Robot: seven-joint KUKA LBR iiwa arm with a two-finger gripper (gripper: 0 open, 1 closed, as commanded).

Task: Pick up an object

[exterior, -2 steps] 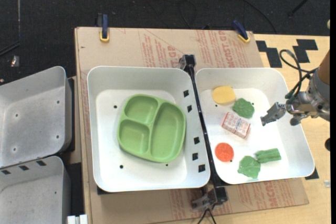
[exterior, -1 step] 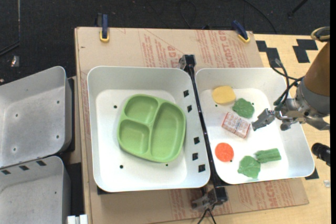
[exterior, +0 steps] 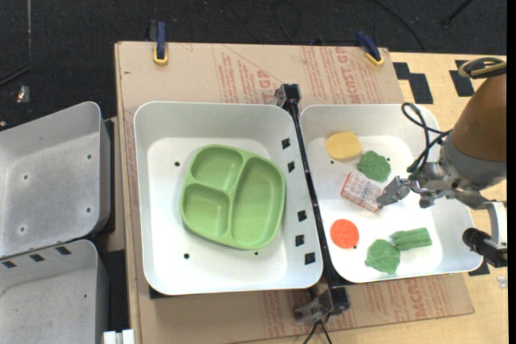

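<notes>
From the overhead camera view we see the gripper [exterior: 393, 193] low in the right bin [exterior: 459, 254], its fingers slightly parted and empty, tips just beside the pink packet [exterior: 359, 190], presumably lined up to grasp it as the nearest object.

Glossy green plastic tray [exterior: 234, 197]

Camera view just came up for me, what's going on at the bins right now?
The arm reaches in from the right, with its end effector low over the right bin, right next to a small pink-and-white packet. Nothing is clearly lifted yet. Around it lie a yellow piece, an orange disc and three green items. The left bin holds a green divided plate.
</notes>
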